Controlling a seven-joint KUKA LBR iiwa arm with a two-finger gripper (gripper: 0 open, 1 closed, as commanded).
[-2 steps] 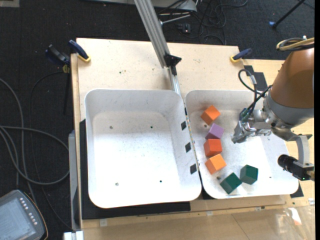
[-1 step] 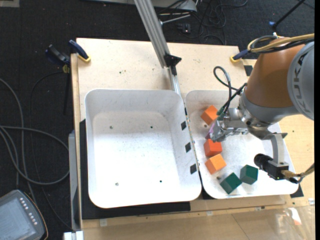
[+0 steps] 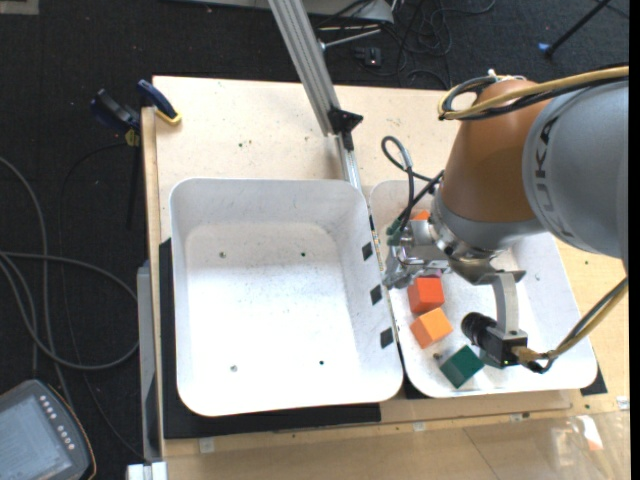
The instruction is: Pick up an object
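In the right bin (image 3: 560, 268) lie a red-orange block (image 3: 427, 293), a lighter orange block (image 3: 432, 326) just in front of it, and a dark green block (image 3: 461, 366) nearest the front rim. A small orange piece (image 3: 420, 216) peeks out behind the wrist. My gripper (image 3: 407, 266) hangs low over the right bin's left side, just above and left of the red-orange block, near the wall between the bins. The bulky wrist hides most of it, and no block shows in its grasp.
The left bin (image 3: 200, 218) stands beside the right one, with black clips (image 3: 378, 293) along the shared rim. A slanted metal pole (image 3: 305, 53) rises behind the bins. A black fitting with a cable (image 3: 492, 340) sits right of the green block.
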